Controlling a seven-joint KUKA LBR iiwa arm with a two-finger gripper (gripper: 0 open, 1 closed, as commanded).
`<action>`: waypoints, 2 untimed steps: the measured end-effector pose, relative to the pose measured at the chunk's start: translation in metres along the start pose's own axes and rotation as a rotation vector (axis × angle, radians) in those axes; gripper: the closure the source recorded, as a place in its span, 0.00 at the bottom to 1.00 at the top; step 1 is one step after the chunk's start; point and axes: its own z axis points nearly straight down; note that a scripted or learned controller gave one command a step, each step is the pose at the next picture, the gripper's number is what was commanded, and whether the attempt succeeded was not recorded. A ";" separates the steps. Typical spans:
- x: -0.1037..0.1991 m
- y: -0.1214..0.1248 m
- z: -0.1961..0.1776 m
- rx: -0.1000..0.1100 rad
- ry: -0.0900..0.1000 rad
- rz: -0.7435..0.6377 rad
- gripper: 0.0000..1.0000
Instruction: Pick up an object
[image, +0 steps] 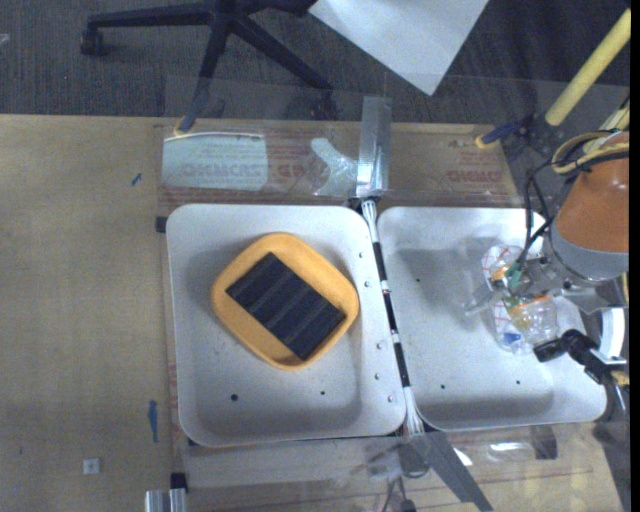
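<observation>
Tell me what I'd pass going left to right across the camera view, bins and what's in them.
Left white bin → yellow rounded pad with a dark ribbed panel → right white bin → clear crinkled plastic packet → grey arm with orange band.

yellow pad (285, 300) – left bin (200, 400)

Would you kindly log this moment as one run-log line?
arm: over right bin | target: clear plastic packet, lying in right bin | left bin: orange pad | grasp: unconfirmed
</observation>
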 end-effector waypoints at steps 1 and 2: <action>-0.019 0.026 0.014 -0.032 -0.020 -0.049 0.00; -0.022 0.050 0.018 -0.041 -0.026 -0.086 0.00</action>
